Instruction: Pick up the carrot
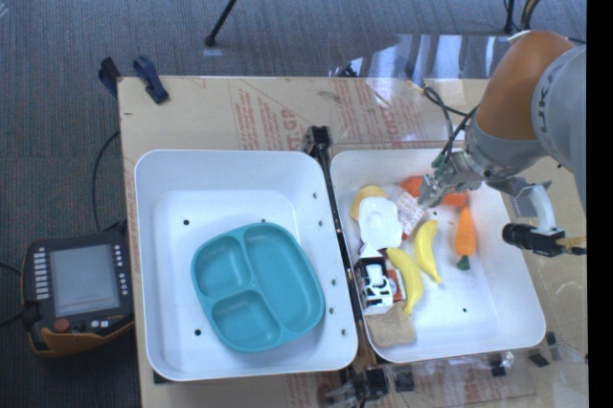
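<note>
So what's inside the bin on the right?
The right bin holds a carrot, two bananas, a fried egg, a slice of bread and a small carton. The end effector covers part of something orange.

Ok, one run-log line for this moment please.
gripper: low in right bin, fingers unclear | carrot: lying free beside bananas | teal tray: left bin | pick: not done

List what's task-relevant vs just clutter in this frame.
Job:
carrot, right bin, gripper

Lying about:
two bananas, fried egg, toast slice, small carton, blue divided plate in left bin
</note>
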